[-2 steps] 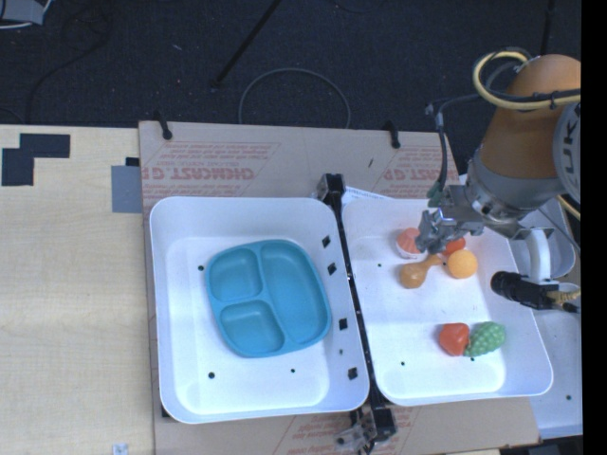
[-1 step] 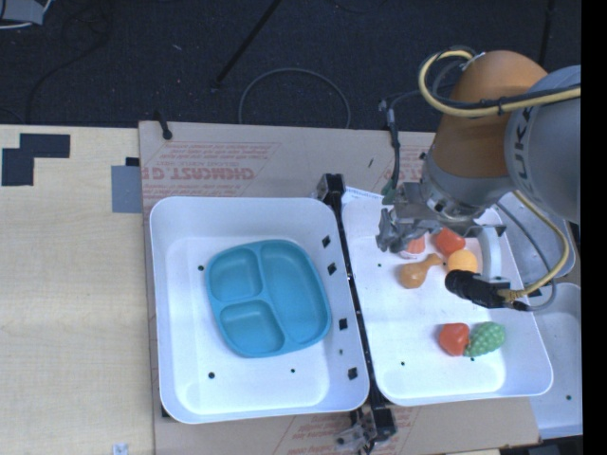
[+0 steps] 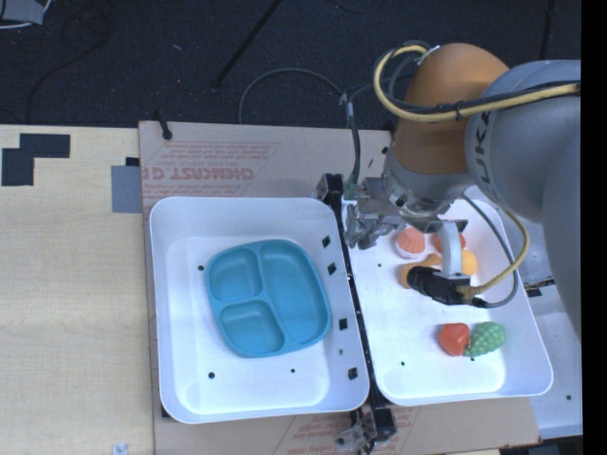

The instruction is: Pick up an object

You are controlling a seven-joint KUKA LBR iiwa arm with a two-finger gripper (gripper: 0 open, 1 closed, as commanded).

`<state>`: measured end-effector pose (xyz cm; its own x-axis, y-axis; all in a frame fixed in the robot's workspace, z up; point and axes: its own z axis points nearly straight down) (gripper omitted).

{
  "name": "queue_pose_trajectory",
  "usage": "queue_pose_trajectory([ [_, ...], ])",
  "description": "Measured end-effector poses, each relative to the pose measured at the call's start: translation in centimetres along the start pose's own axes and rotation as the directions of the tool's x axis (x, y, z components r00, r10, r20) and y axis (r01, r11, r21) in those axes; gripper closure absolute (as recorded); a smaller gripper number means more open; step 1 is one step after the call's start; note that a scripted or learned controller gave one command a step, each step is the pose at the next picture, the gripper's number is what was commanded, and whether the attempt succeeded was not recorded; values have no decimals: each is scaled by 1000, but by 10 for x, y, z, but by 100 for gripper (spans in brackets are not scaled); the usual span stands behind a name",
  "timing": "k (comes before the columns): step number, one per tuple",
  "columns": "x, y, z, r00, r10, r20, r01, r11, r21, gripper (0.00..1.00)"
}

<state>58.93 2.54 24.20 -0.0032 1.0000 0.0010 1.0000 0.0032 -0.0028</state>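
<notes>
Gripper low over the far left corner of the right bin, nothing seen in its grasp.

Nearest in the right bin [image 3: 408, 363], toward its right side, a red toy [image 3: 453, 338] and a green toy [image 3: 487, 337] lie touching each other. In the left bin [image 3: 163, 254], a blue plate [image 3: 268, 297] with three compartments lies flat near the middle. Farther back in the right bin sits a yellow toy [image 3: 469, 263], partly hidden. Just beyond it to the left is a pink round toy [image 3: 411, 243]. The gripper [image 3: 363, 224] hangs just left of that pink toy, close to the wall between the two bins. I cannot tell whether it is spread or pressed together, or whether it touches anything. The grey arm [image 3: 531, 140] with its orange band reaches in from the far right, above the toys.
</notes>
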Motion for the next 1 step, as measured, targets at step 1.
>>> queue_pose_trajectory([
  [1,49,10,-3,1000,0,0,0,1000,-1,100],
])
